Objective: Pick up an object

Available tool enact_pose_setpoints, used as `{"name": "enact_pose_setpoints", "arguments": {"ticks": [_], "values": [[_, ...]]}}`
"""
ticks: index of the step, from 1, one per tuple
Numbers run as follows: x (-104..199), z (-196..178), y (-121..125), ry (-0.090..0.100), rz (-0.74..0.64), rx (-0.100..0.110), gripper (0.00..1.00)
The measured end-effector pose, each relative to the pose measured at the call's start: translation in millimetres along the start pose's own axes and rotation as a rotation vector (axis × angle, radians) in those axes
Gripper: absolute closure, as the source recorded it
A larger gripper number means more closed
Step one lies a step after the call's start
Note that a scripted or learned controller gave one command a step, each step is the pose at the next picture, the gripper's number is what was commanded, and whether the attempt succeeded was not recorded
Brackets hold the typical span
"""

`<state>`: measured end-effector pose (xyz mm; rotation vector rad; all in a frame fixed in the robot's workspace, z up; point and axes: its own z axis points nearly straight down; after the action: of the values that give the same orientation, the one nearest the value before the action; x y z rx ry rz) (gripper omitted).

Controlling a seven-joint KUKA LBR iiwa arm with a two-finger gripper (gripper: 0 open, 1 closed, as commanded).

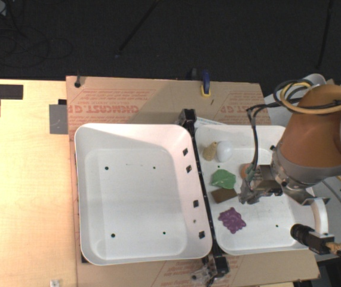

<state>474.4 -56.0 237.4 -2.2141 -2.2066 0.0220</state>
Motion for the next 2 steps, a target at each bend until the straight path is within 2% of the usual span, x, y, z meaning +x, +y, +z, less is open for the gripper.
{"name": "enact_pose_setpoints", "arguments": {"ticks": [1,2], "values": [[49.7,-79.1,0.3,0.000,-0.010,-0.025,1.00],[9.5,-5.7,-0.6,-0.002,0.001,-0.010,1.00]]}}
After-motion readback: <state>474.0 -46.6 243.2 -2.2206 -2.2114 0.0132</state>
